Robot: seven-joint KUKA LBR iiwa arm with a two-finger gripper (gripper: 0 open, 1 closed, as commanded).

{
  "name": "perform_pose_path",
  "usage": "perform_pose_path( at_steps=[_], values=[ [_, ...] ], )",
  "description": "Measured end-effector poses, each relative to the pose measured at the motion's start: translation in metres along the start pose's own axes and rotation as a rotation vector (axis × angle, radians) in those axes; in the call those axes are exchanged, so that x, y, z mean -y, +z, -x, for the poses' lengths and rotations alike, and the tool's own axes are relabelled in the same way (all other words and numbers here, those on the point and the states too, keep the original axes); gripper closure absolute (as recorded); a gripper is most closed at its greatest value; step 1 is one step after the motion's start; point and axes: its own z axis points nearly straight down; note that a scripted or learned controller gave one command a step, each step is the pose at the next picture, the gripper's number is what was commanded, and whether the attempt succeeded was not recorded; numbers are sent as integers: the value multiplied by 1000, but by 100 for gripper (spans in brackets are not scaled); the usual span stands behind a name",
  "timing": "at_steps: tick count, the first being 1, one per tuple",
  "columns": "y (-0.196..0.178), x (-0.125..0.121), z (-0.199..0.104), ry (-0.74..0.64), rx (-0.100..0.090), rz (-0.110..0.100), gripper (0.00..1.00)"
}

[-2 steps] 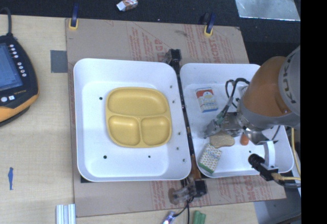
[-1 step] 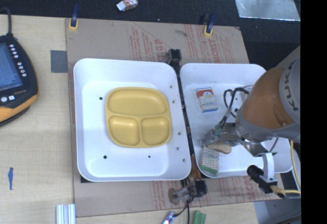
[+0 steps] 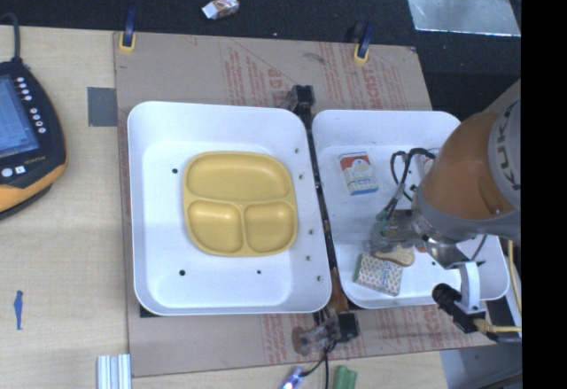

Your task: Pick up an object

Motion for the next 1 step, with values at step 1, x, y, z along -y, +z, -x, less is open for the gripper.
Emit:
perform_pose_path(
  at_steps=[1],
  values=[
    [-70, -18, 32, 8, -3, -4, 100]
  ],
)
